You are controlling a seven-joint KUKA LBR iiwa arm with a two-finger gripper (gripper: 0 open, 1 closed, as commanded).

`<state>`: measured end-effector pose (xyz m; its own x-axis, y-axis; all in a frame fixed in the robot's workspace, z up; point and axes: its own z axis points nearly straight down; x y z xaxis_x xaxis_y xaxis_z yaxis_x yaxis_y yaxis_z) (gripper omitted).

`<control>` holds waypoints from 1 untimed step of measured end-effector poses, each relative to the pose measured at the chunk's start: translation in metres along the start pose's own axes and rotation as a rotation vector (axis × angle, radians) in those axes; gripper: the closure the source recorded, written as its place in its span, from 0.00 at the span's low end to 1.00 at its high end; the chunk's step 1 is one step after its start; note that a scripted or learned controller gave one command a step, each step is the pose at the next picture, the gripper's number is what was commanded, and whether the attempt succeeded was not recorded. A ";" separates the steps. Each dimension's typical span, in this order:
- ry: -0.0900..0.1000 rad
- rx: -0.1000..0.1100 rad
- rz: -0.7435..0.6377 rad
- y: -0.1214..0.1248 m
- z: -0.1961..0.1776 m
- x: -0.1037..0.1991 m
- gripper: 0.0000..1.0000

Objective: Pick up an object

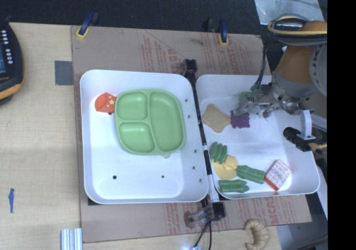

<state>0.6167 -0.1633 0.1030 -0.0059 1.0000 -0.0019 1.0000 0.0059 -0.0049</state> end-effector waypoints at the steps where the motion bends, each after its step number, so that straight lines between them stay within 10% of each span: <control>1: 0.001 -0.006 -0.002 0.042 0.008 0.026 0.00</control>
<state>0.6583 -0.1366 0.0951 -0.0075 1.0000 -0.0013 1.0000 0.0075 0.0008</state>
